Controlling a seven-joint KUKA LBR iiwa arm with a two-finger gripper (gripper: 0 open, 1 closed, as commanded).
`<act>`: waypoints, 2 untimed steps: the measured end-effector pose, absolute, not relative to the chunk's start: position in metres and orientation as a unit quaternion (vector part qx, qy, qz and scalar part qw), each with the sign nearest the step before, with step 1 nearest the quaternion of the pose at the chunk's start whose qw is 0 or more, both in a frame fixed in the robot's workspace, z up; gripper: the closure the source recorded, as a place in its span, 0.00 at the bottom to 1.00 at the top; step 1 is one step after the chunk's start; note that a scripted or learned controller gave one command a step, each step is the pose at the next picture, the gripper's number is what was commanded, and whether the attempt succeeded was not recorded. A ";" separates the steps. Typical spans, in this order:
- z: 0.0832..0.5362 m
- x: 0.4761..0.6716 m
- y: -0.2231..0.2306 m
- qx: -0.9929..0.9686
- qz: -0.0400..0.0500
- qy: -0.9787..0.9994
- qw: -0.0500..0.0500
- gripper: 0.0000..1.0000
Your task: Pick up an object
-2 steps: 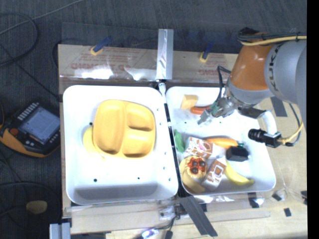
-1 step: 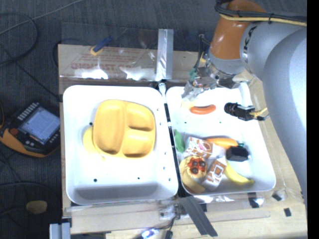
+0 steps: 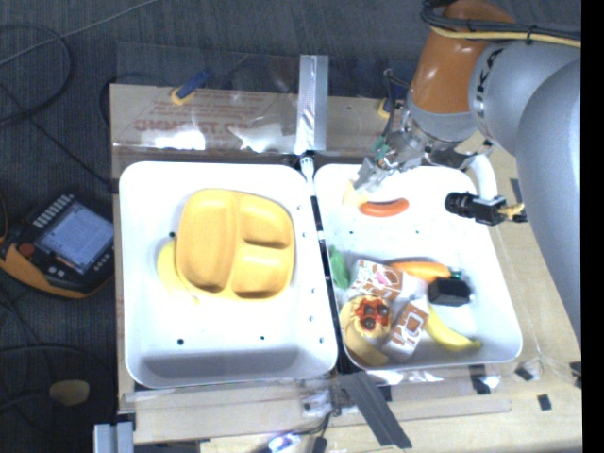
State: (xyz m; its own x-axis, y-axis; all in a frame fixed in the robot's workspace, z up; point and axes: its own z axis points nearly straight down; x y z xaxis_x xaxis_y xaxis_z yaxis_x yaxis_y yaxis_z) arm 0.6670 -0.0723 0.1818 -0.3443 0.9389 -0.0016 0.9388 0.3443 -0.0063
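One hot dog (image 3: 384,207) lies in the right bin (image 3: 505,310), near its far wall, just below the gripper (image 3: 377,170). Gripper state cannot be told. Judged light, smooth, probably rigid plastic; best gripped across its narrow middle, as rounded sides may slip.

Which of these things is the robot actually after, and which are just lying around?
Part of the job: gripper; hot dog, banana, carrot and black toy in the right bin.

Just lying about: yellow tray, left bin, handheld controller.
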 end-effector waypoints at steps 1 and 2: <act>0.232 0.588 -0.076 -0.512 0.001 -0.859 0.001 1.00; 0.186 0.626 -0.042 -0.535 0.001 -0.845 0.002 1.00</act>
State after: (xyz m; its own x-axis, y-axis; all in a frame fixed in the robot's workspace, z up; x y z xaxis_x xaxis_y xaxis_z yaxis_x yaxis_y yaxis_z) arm 0.6257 -0.0415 0.1857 -0.4281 0.9037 0.0029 0.9037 0.4281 -0.0039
